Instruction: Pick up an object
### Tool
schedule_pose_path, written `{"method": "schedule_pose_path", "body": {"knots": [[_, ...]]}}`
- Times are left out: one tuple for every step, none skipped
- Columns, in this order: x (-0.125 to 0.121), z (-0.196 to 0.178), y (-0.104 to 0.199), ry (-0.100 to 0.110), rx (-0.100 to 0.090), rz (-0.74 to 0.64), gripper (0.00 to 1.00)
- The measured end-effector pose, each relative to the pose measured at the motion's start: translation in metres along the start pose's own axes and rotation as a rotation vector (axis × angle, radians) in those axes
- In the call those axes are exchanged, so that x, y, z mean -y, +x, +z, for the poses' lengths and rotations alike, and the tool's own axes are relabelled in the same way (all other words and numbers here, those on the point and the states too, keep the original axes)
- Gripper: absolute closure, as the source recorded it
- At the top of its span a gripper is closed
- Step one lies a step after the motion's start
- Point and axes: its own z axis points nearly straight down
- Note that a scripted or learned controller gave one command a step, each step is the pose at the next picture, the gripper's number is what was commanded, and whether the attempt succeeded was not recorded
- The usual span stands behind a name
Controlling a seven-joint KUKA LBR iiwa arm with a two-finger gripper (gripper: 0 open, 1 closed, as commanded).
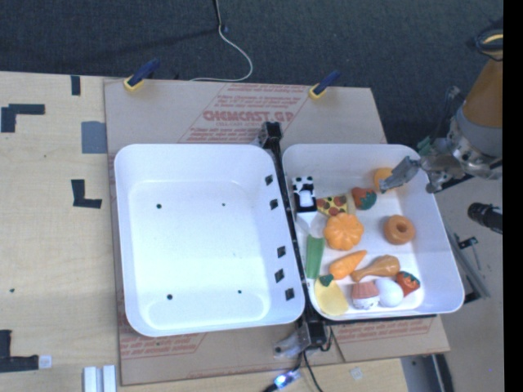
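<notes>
Tabletop (49, 219) of pale wood is seen at far left, marked with dark tape pieces. Cardboard sheet (237, 113) with red lettering is laid under both bins and is pinned at its far edge by two blue-and-yellow clamps (140, 73).

Left bin (196, 235), white and shallow, is set on the cardboard; small dark dots are seen on its floor.

Right bin (433, 243), touching the left bin along a shared edge, is filled with toy foods. Listed from left:
- black-and-white figure (305, 193), near the dividing edge
- green stick (315, 254), lying along the left wall
- pizza slice (331, 205), just beside the figure
- yellow disc (331, 299), at the near left corner
- orange pumpkin (343, 231), central
- carrot (347, 262), below the pumpkin
- chicken drumstick (377, 266), beside the carrot
- white egg (391, 295), near the front wall
- doughnut (399, 229), right of the pumpkin
- strawberry (408, 282), at the near right

Claw (399, 175) is held over the far right part of the right bin, just beside a small orange piece (382, 175); nothing is seen clamped in it, and whether its tips are apart or together cannot be told. Arm (482, 113), grey with an orange band, is extended in from the right.
</notes>
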Motion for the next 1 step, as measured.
{"method": "schedule_pose_path", "body": {"knots": [[0.0264,0.1007,0.0413,-0.004,0.001,0.0,0.0]]}}
